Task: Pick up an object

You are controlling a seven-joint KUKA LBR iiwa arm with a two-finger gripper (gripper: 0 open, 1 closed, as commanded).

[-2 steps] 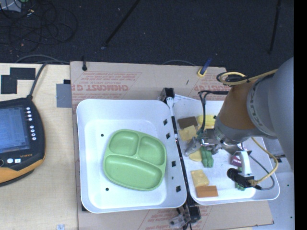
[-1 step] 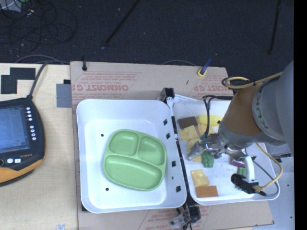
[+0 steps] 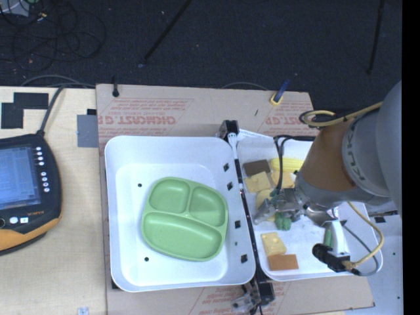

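Green divided plate (image 3: 186, 219) lies in the left white bin (image 3: 125, 163). In the right bin (image 3: 308, 268), the grey arm's gripper (image 3: 281, 205) sits low among small objects: a green piece (image 3: 283, 223), yellow blocks (image 3: 259, 181), a brown block (image 3: 255, 168). Whether it is open or closed cannot be told; a yellow wedge (image 3: 273, 243) and an orange block (image 3: 283, 262) lie nearer the front.

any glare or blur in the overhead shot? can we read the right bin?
Camera view: soft and slightly blurry overall; mild glare on the left bin white wall; the arm shadows and covers part of the right bin, so items near the gripper blur together.
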